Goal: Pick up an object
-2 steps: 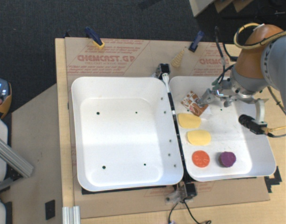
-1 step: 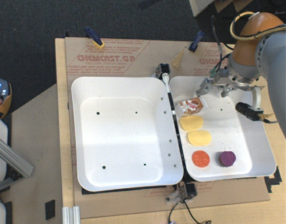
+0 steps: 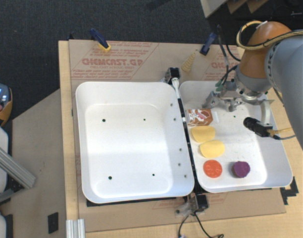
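Lying flat: round purple object (image 3: 241, 169)

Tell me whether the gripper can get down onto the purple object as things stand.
Probably yes. The purple object sits alone near the right bin's front edge, apart from the orange-red piece beside it, with nothing over it. The gripper hangs over the same bin's far end.

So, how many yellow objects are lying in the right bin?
2. One flat yellow piece lies near the bin's left wall, below the brown and white packet; the second yellow piece lies just below it. The arm may hide others.
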You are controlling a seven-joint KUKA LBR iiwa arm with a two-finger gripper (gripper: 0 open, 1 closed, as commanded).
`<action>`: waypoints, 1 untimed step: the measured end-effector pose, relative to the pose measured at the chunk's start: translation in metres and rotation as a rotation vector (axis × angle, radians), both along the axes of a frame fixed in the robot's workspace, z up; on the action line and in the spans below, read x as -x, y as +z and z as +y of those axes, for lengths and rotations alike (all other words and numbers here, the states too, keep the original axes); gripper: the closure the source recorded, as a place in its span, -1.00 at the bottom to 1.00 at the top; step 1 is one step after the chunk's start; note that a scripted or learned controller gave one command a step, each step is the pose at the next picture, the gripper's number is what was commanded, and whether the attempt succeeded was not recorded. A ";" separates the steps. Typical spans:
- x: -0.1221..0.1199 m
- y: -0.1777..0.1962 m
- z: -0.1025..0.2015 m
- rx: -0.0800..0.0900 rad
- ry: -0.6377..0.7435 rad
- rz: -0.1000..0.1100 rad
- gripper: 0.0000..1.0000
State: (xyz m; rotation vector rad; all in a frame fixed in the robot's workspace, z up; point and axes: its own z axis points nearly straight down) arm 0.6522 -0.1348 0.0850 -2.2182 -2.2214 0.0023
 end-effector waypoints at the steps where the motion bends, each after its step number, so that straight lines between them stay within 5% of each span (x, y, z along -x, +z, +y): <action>1: -0.002 0.004 0.046 -0.002 0.003 -0.001 -1.00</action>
